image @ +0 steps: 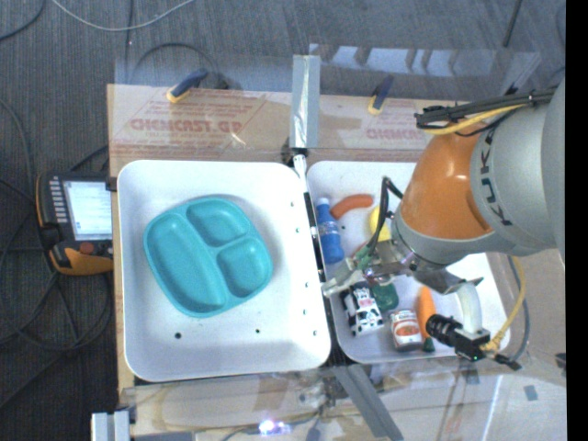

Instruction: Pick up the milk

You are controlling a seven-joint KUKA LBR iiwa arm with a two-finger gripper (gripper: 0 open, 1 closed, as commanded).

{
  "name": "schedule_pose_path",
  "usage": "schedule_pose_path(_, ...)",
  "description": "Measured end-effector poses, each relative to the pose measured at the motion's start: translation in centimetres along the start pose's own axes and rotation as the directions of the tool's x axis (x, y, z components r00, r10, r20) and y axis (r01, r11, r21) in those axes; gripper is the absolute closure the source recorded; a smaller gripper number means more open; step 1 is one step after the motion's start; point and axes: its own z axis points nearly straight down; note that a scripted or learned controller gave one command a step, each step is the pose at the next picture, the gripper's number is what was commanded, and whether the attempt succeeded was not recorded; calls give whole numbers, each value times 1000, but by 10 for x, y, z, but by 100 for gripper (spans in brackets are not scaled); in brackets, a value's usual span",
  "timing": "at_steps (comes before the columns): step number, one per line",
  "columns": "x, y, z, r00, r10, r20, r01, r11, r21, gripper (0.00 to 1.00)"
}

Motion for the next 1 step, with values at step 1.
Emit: schedule_pose_path(1,0,4,-86,955,298,3,-298,955,-2,0)
